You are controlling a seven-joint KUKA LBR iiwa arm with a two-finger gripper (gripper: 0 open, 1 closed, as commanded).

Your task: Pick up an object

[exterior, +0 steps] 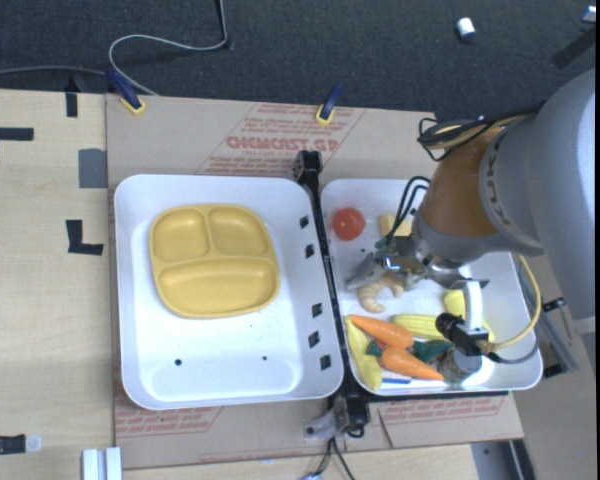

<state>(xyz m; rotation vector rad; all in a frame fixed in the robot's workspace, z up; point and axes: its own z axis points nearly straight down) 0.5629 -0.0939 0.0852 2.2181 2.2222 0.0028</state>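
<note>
Your gripper [383, 265] hangs low in the right bin [520, 376], over a small tan ginger-like piece [388, 288], with the red tomato [347, 223] just to its far left and the carrots [395, 346] and corn [418, 324] crowded along the near side. Can't tell whether the jaws are apart or together, since the wrist blocks them. Centre over the tan piece, drop straight down, and keep clear of the bin's left wall; the yellow divided plate [215, 259] in the left bin [140, 368] stays out of it.
</note>
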